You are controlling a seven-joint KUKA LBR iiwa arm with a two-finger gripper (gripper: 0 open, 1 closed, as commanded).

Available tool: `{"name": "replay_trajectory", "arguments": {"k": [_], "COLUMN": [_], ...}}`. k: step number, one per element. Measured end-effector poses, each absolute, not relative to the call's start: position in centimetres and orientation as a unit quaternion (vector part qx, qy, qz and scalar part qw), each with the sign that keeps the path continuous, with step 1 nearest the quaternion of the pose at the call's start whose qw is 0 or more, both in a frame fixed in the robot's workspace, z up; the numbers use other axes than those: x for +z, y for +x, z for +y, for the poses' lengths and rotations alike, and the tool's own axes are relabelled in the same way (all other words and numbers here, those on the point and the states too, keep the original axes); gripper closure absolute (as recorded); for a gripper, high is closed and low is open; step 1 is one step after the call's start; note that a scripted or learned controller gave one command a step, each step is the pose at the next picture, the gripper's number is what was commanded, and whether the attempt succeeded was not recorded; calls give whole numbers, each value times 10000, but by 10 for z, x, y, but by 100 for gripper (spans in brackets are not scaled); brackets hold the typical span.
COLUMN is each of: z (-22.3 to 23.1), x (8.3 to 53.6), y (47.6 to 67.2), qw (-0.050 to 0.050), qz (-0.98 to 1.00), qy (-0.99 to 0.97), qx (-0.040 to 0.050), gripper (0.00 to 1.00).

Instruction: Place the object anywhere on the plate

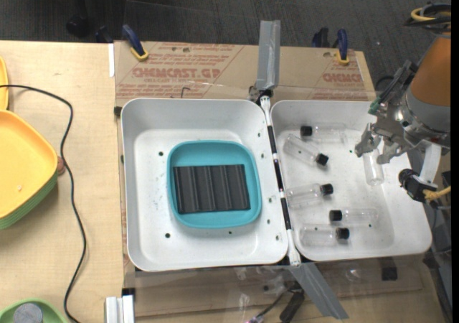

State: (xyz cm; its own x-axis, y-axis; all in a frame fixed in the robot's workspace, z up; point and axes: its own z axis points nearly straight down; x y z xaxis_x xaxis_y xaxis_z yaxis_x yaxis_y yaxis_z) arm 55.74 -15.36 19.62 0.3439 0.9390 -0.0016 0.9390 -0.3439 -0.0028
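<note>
The teal plate (213, 185) with a dark ribbed centre lies in the left white bin (143, 171). Several clear vials with black caps lie in the right white bin (409, 239), among them one vial (305, 151) near the divider and another vial (313, 192) below it. My gripper (374, 151) hangs over the right bin's far right side. A clear vial (373, 169) hangs upright between its fingers, cap end hidden in the gripper. The plate is far to the gripper's left, across the divider.
A raised metal divider (272, 164) separates the two bins. Cardboard (186, 70) held by clamps stands behind them. Yellow and green dishes (21, 171) and a black cable (68, 192) lie on the wooden table to the left.
</note>
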Motion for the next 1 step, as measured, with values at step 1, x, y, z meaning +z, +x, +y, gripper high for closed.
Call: {"name": "replay_trajectory", "arguments": {"k": [1], "z": [-154], "x": [196], "y": [557], "qw": [6], "qz": [-5727], "qy": [-8197], "qx": [14], "gripper": [0]}}
